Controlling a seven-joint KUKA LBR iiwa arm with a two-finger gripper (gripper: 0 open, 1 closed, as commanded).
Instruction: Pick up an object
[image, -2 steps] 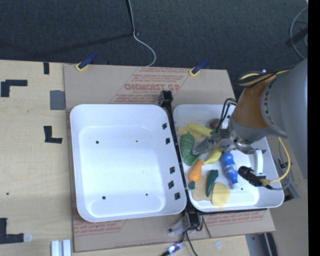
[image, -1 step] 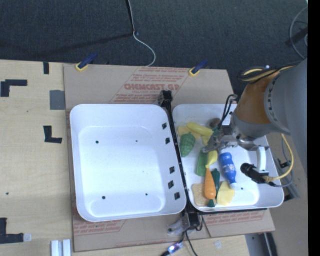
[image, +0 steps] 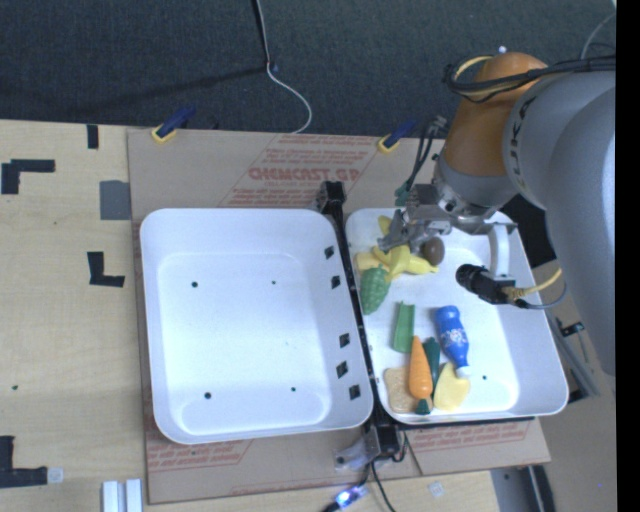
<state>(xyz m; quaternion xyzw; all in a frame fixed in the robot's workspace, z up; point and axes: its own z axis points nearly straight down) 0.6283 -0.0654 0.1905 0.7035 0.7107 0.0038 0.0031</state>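
I see the gripper (image: 411, 228) directly above the yellow banana (image: 398, 260), right bin's (image: 535, 345) far-left corner; finger state indiscernible.

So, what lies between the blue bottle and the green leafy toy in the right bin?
In the camera view, a green stick-shaped piece lies between the blue bottle and the green leafy toy.
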